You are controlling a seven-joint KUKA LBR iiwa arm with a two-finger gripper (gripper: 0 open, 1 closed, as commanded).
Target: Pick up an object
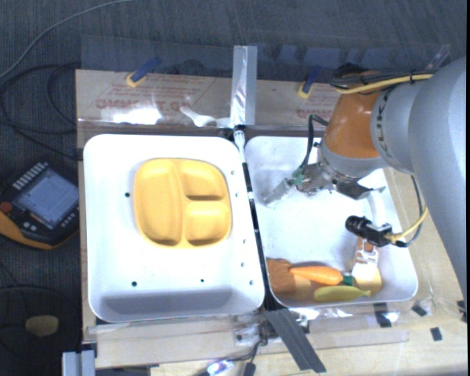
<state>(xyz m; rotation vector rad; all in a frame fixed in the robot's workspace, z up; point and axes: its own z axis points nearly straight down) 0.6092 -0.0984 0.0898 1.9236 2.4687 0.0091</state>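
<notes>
Two shallow white bins are sitting side by side on the bench, and the grey arm is reaching in from the right, its orange band hanging over the far part of the right bin. The gripper is pointing leftward and down toward the far left corner of that bin, close to the divider between the bins; whether it is spread or closed cannot be told from this angle, and nothing is showing between its tips. A carrot is lying along the near wall of the right bin, well apart from the gripper, with a yellow banana-like piece just beside it and a brown object touching its left end. Bare white floor is lying open between the gripper and these items. A yellow divided tray is resting in the left bin.
</notes>
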